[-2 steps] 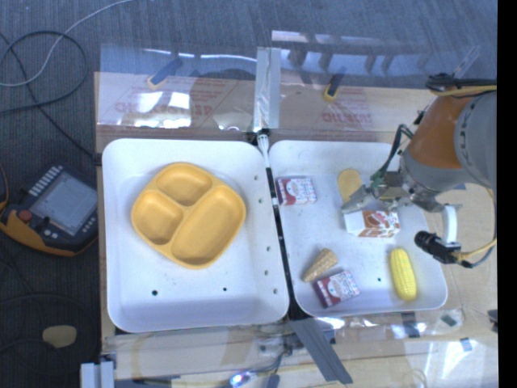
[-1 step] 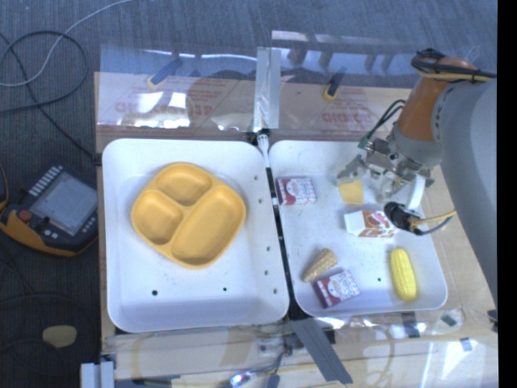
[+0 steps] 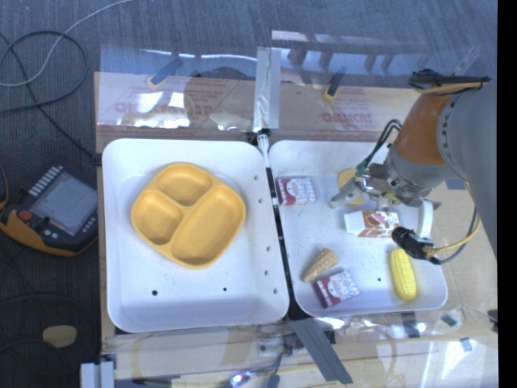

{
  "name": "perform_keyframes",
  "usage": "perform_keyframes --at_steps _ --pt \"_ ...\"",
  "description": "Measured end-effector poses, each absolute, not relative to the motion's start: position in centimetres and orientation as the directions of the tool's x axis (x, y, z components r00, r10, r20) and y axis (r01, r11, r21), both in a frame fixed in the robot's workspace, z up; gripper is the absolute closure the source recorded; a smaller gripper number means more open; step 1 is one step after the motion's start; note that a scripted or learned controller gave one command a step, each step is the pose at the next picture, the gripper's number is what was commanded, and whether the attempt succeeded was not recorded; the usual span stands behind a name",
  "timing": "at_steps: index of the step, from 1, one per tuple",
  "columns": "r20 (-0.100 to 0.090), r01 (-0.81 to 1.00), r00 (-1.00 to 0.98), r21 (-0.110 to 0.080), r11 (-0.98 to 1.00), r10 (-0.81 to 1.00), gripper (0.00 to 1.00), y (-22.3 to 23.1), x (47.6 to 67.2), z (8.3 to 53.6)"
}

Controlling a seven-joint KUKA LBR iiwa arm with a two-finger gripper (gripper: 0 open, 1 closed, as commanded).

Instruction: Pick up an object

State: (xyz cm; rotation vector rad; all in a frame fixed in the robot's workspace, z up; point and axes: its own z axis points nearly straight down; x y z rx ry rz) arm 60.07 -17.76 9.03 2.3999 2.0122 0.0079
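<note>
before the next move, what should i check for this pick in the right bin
1. Gripper over the right bin: ok.
2. A target close by, the white-and-red carton just beside the gripper: ok.
3. Carton held: cannot tell.
4. Corn cob apart from the carton: ok.
5. Yellow divided plate out of the way in the left bin: ok.

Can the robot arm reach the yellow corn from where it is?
Probably yes. The corn lies by itself in the right bin with nothing on top of it, and the gripper hangs over that same bin, just past the white carton.
</note>
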Motion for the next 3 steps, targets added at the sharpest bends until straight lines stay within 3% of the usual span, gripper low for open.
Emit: perform_keyframes --at_steps 1,2,3 --pt "-0.003 0.990 0.142 0.013 -0.142 0.990 0.00 -18.6 52.7 9.1" --pt "-0.001 0.990 0.139 0.014 -0.139 0.990 1.00 -18.5 52.9 10.0" --pt "-0.002 0.996 0.092 -0.003 -0.092 0.996 1.00 -15.3 57.0 20.9"
